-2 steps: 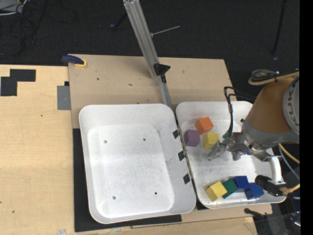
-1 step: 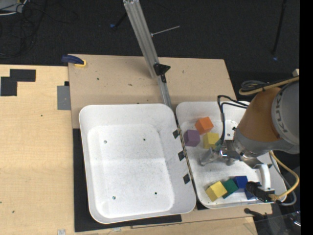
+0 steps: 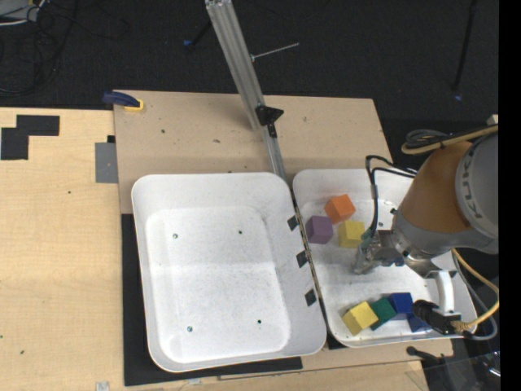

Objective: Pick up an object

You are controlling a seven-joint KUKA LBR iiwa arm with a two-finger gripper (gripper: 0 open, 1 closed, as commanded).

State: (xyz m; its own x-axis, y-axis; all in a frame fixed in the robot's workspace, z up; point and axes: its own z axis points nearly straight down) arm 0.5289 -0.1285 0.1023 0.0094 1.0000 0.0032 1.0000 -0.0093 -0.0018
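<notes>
Nearest the camera, at the front of the right bin (image 3: pixel 383 340): a yellow block (image 3: pixel 359 317), then a green block (image 3: pixel 383 309) touching it, then a blue block (image 3: pixel 401 303), all in a row w/ another blue piece (image 3: pixel 418 322) just behind the arm's cabling. Further in, mid-bin, the claw (image 3: pixel 365 261) is down close to the bin floor; can't tell if it's released or clenched, and nothing visible in its grip. Just beyond it, near its tip, a 2nd yellow block (image 3: pixel 352 233); to that block's left, a purple block (image 3: pixel 320 229), touching or nearly so. Farther back, an orange block (image 3: pixel 340 208), apart from the claw. The left bin (image 3: pixel 163 194) sits alongside on the worktop (image 3: pixel 203 133). At the far edge, a metal rail (image 3: pixel 240 55) leans over the worktop.
</notes>
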